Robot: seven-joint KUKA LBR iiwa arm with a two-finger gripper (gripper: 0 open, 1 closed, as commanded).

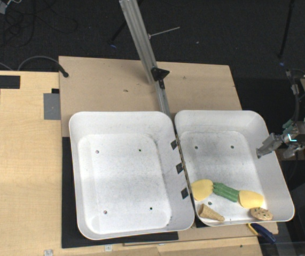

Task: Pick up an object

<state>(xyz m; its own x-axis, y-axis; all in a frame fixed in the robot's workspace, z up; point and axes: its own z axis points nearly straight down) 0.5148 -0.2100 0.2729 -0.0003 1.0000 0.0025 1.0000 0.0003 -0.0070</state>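
In the right bin (pixel 224 143), near its front edge, lie a yellow rounded toy (pixel 202 189), a green vegetable-like piece (pixel 226 192), a second yellow piece (pixel 251 199), a tan cone (pixel 211 213) and a brown cookie (pixel 260 213). My gripper (pixel 280 144) sits at the right rim of that bin, well behind and to the right of the objects. Nothing shows between its fingers.
The left bin (pixel 123 169) stands beside the right one, joined by black clips along the shared wall. A slanted metal rail (pixel 141 41) rises behind the bins. Bare bench board lies behind and to the left.
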